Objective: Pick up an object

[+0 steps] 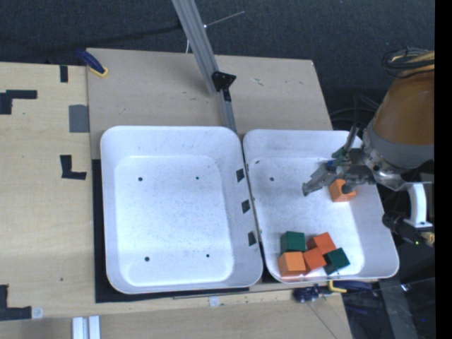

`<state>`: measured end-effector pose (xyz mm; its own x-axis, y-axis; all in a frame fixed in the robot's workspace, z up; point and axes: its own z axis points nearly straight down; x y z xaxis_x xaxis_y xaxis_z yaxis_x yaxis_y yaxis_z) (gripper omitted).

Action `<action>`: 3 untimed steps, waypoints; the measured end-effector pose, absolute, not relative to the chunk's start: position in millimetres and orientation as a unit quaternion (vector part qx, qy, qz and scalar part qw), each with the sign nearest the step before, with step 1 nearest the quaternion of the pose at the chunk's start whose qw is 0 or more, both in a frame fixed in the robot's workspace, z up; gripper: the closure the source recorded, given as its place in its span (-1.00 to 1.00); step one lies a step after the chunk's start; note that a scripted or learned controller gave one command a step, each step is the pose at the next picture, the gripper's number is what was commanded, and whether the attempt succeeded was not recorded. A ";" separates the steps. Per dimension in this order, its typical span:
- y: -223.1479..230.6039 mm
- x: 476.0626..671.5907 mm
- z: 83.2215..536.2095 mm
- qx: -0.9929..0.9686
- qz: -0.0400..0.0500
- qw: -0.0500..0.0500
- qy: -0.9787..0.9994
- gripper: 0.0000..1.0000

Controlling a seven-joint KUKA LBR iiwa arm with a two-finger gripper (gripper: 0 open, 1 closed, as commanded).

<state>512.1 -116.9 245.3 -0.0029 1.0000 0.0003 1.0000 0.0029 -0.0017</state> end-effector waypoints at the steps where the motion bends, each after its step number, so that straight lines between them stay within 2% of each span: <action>1: -117.0 512.0 245.3 -0.706 0.001 0.001 -0.708 -1.00; 3: -96.6 511.1 132.6 -0.706 0.003 0.004 -0.708 -1.00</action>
